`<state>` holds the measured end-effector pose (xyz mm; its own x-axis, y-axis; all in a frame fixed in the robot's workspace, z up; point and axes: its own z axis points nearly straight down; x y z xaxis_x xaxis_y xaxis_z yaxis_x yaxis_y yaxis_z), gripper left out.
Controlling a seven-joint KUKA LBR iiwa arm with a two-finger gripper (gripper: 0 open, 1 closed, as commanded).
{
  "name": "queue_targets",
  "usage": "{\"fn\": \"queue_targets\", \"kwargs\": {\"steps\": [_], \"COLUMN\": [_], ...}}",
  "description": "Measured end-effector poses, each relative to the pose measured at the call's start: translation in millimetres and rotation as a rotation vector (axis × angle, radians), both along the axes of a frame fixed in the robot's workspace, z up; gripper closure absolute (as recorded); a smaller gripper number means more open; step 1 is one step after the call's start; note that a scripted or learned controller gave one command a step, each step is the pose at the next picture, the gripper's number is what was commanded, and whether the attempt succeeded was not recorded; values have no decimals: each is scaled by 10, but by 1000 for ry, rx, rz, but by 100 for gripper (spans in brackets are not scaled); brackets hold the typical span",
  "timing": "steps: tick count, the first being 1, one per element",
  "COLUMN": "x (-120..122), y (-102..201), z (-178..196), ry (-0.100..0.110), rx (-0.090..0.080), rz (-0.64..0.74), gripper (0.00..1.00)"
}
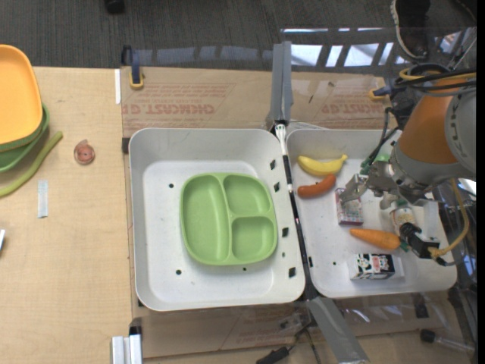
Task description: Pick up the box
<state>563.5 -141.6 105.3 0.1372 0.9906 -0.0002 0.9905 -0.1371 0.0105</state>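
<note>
We see the bench from above, with two shallow white bins set side by side. The left bin (pixel 151 226) holds a green divided plate (pixel 229 218) near its middle. We take the right bin (pixel 326 279) as our landmark. Toward its far left corner lies a banana (pixel 322 162), and just in front of the banana, almost touching it, a red sausage-shaped item (pixel 316 187). The gripper (pixel 350 196) hangs over the middle of this bin, and its fingers close on a small pinkish box (pixel 350 212) that hangs between them, just above the bin floor. Nearer the bin's front, a carrot (pixel 376 238) lies just beside the held box. A second small box (pixel 373 265), black and white, rests by the front rim, near the carrot. The arm (pixel 428 139), grey with its orange band, enters over the bin's right side.
</note>
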Motion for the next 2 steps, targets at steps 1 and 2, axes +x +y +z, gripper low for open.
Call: {"fn": "queue_targets", "kwargs": {"steps": [1, 2], "x": [167, 174], "y": [-200, -204], "z": [-77, 3], "ry": [-1, -1], "rx": [-1, -1], "rz": [341, 339], "gripper": [0, 100]}}
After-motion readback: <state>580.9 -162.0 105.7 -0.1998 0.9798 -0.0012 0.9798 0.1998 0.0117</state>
